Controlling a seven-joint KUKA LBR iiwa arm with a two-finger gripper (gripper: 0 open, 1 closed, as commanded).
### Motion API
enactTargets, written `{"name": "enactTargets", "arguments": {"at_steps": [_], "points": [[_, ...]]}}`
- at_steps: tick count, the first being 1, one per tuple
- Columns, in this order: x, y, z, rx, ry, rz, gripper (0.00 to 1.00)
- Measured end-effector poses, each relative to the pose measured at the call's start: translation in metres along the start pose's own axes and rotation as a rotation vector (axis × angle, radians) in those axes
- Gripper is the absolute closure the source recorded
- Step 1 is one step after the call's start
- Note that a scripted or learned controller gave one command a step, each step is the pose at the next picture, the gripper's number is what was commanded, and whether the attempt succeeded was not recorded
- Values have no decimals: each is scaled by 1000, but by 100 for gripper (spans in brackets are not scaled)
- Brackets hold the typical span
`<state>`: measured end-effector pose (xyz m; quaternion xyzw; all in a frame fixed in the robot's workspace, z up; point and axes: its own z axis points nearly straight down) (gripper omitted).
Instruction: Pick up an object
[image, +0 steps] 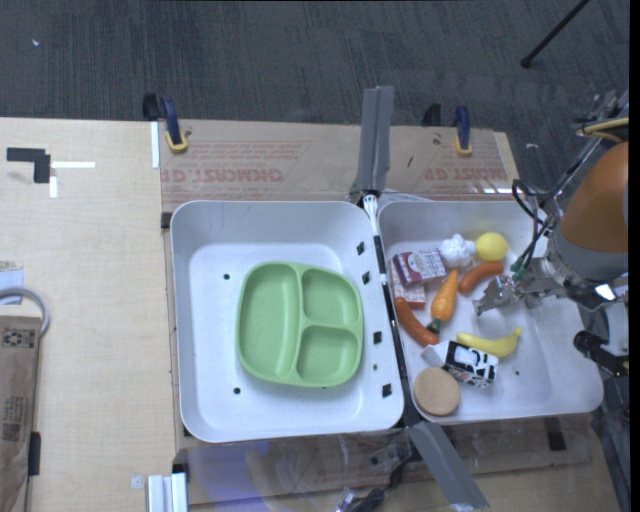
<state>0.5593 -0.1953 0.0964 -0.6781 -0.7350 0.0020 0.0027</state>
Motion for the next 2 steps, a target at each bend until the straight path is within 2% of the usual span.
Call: {"name": "enactTargets", "arguments": {"at_steps": [1,2], "points": [[23,70,6,-4,-2,-21,0],[23,71,-2,-3,-4,-24,100]]}}
